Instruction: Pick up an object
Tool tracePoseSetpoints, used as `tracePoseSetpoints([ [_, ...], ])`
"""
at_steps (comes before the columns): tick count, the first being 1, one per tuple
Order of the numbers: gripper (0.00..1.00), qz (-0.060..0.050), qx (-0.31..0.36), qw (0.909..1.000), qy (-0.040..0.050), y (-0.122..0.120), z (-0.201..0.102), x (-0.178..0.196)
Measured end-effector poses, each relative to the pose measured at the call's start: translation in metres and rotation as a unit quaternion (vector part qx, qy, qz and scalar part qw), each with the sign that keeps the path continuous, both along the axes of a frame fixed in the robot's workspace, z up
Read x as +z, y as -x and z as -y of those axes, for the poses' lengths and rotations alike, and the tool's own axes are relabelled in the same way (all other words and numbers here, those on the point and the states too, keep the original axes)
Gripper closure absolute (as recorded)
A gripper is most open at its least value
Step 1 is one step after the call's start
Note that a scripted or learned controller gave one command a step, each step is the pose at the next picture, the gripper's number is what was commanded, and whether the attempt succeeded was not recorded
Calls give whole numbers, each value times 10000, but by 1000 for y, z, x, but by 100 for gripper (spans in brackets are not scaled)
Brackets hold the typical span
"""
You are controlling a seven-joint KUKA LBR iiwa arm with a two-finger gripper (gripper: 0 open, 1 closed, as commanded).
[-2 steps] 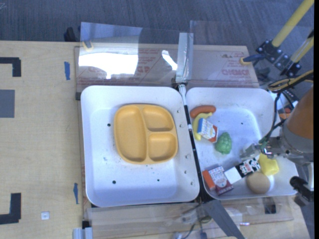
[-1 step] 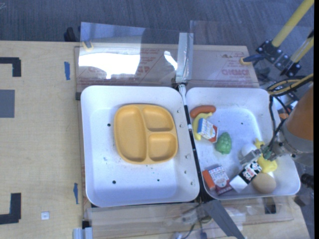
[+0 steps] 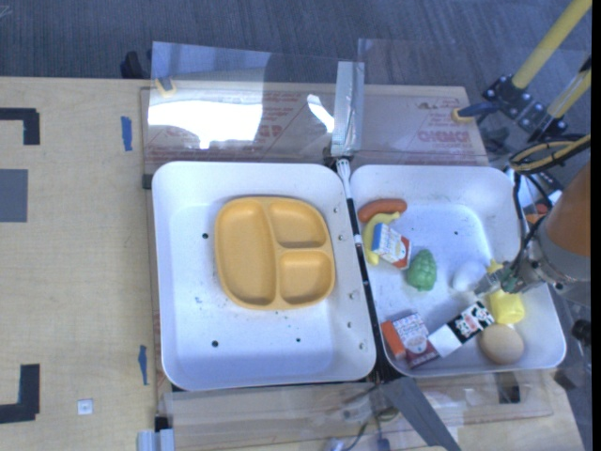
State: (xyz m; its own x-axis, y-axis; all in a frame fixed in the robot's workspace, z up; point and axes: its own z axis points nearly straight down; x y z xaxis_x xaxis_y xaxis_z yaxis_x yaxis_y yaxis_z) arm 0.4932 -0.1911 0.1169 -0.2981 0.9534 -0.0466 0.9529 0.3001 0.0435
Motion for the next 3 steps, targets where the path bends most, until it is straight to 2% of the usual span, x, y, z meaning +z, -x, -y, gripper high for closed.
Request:
tracePoseSetpoints([
  [1, 100, -226, -405, 9988, -159, -39, -57, -29],
  [2, 0, -229, -415, 9988, -159, -39, -56, -29],
  [3, 0, -240, -547, 9981, -175, -116, -95, -30],
])
